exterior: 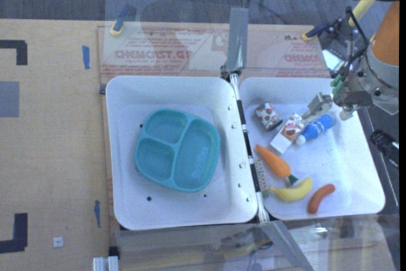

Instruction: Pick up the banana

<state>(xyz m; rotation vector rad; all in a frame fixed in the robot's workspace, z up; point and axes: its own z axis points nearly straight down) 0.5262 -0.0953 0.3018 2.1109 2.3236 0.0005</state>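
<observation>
The yellow banana (293,190) lies near the front of the right bin (361,162), between an orange carrot (274,160) and a red sausage (320,198). Its green-tipped end touches the carrot's leafy end. My gripper (330,108) hangs over the bin's back right part, well behind the banana and just above a blue bottle (317,128). Its two fingers stand apart and hold nothing.
A small white carton (288,132) lies against the blue bottle, with a strawberry-printed can (268,115) behind it. The left bin (127,200) holds a teal divided plate (177,149). The arm and its cables crowd the right bin's far right corner.
</observation>
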